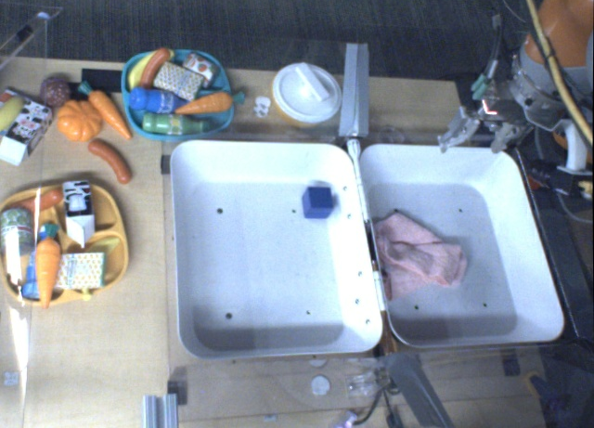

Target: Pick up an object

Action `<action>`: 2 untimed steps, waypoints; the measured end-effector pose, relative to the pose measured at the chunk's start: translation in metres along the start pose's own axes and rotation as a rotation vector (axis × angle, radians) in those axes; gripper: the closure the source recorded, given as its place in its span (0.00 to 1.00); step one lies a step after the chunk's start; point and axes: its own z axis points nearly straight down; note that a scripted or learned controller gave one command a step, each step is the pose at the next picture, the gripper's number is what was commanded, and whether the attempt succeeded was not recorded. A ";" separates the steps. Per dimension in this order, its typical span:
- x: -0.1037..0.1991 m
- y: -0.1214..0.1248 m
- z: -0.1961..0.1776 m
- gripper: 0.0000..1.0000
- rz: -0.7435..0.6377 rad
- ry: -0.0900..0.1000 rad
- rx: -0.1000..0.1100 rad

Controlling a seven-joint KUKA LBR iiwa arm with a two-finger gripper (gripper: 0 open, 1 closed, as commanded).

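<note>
A small, dark-blue cube (318, 201) is seen in the left white bin (232, 324), near its upper right corner. A crumpled pink cloth (418, 256) is lodged in the right white bin (520, 315). The two-finger gripper (481, 129) is held spread and unladen above the right bin's far rim.

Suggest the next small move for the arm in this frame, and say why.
Probably swing the pincer in over the right bin toward the pink cloth. The pincer sits past the bin's far rim with nothing between its fingers, and the cloth is nearer than the blue cube in the left bin.
</note>
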 end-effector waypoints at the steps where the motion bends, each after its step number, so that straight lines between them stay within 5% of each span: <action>1: 0.015 -0.071 0.105 0.00 0.051 0.001 0.003; 2: -0.028 -0.083 0.171 0.00 -0.232 -0.002 -0.011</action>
